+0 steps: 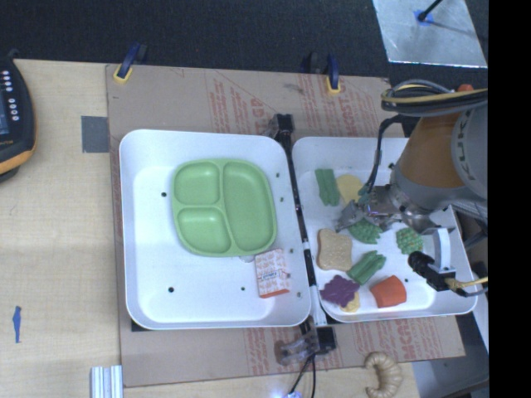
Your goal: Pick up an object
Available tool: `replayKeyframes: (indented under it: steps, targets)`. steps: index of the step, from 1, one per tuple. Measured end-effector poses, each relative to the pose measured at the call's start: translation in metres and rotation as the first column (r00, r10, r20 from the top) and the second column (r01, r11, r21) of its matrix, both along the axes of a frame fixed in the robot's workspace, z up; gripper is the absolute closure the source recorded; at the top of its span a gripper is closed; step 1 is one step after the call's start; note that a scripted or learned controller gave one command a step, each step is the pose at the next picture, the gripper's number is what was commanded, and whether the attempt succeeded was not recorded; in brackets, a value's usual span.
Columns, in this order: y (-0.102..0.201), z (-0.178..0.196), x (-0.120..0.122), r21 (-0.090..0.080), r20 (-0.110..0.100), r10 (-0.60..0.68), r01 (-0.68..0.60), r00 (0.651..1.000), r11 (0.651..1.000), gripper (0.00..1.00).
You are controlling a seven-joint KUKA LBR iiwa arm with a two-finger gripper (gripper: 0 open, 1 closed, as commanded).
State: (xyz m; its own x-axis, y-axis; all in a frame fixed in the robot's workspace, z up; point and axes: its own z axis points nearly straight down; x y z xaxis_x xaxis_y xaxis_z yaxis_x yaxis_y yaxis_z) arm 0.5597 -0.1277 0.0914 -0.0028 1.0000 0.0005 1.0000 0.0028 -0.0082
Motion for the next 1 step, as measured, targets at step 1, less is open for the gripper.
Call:
replayKeyframes:
  steps: [1]
  targets:
    - [-0.0008, 0.0112, 0.0026, -0.001, 0.004, 0.001, -0.001, 1.000, 1.000, 1.00]
